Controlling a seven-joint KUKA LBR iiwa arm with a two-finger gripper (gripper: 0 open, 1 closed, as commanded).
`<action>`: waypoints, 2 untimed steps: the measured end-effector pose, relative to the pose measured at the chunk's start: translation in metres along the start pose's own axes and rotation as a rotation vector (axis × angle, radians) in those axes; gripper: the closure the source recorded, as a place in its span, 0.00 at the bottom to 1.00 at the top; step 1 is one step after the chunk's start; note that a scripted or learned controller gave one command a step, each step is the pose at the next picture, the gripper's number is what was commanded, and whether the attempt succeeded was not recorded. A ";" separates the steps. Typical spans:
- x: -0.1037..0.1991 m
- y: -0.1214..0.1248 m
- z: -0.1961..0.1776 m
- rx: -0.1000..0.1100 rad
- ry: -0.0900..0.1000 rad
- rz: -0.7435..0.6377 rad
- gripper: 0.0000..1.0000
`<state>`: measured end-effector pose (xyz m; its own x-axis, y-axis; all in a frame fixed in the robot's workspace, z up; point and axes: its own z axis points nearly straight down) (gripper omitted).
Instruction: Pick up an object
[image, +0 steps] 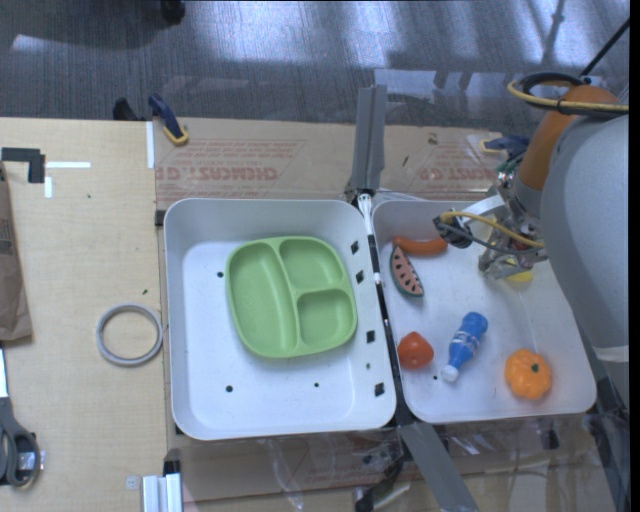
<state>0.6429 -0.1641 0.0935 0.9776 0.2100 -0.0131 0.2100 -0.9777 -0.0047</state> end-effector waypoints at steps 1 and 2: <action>0.000 0.000 0.000 0.001 -0.001 0.001 0.00; 0.012 -0.007 0.005 -0.003 0.007 -0.002 0.00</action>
<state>0.6529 -0.1544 0.0880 0.9773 0.2117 -0.0065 0.2117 -0.9773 -0.0016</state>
